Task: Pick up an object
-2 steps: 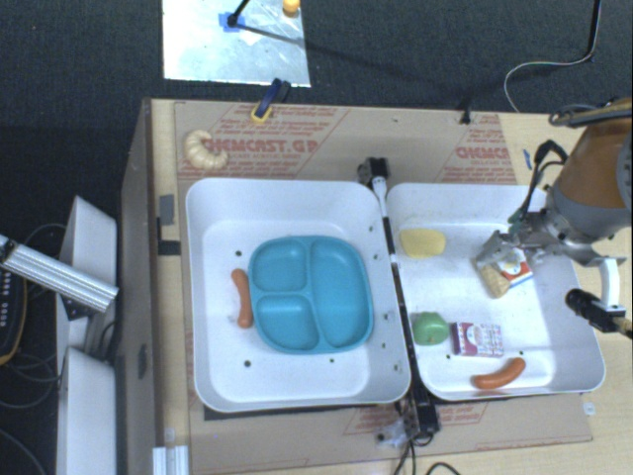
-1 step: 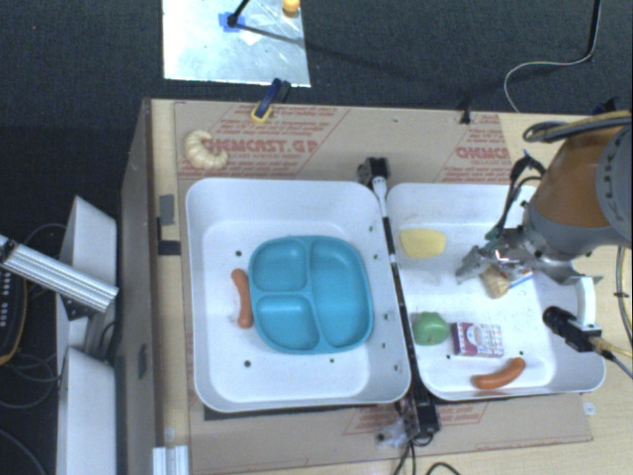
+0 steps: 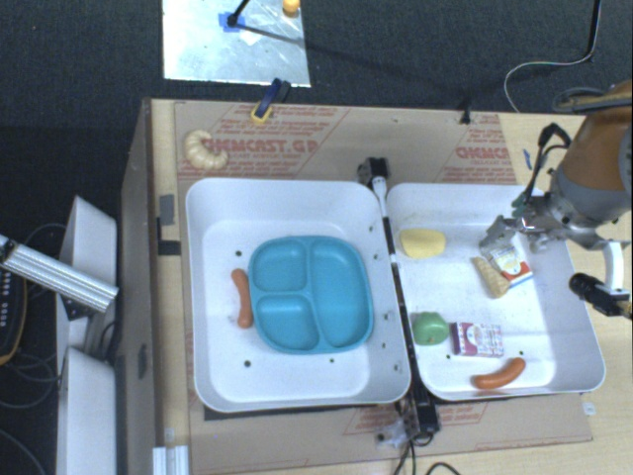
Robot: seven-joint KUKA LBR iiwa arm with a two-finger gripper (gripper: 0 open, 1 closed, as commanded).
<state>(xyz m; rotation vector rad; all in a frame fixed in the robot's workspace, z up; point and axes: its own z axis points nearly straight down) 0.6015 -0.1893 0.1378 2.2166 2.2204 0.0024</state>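
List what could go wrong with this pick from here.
1. The tool hangs over the packet near the right bin's far corner, so the bin wall could get in its way.
2. The packet lies flat and looks thin, so the fingers might slide over it.
3. The yellow piece sits nearby and could be nudged on a wide approach.

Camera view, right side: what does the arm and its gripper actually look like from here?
The arm is grey with a broad orange band above the wrist. Its wrist end is a silvery metal assembly leading to the gripper, which looks metallic and pale. A black part juts out below the wrist, and a dark cable loops beside the band.
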